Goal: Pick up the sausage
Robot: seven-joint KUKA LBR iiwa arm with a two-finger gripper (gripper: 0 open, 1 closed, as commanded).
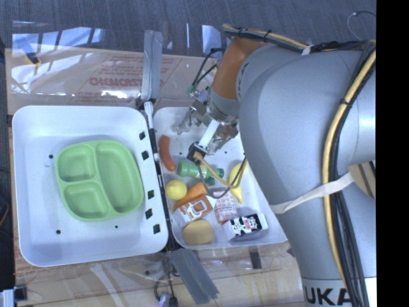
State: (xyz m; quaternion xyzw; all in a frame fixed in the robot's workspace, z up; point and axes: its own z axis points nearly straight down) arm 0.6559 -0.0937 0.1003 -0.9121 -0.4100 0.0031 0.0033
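One step in hand, probably the approach: hovering with the claw (189,121) low over the far left corner of the right bin (167,120); impossible to tell whether open or closed. Just nearer, by the left wall, lying free: the sausage (167,153), a green bottle (192,169) beside. Next, probably: shift over the sausage, align across it, descend, close.

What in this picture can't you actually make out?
From the camera view:
1. The far-right side of the right bin: hidden under the grey arm.
2. The right part of the banana: covered by the arm.
3. The print on the black-and-white carton: too small to read.
The sausage lies in plain sight.
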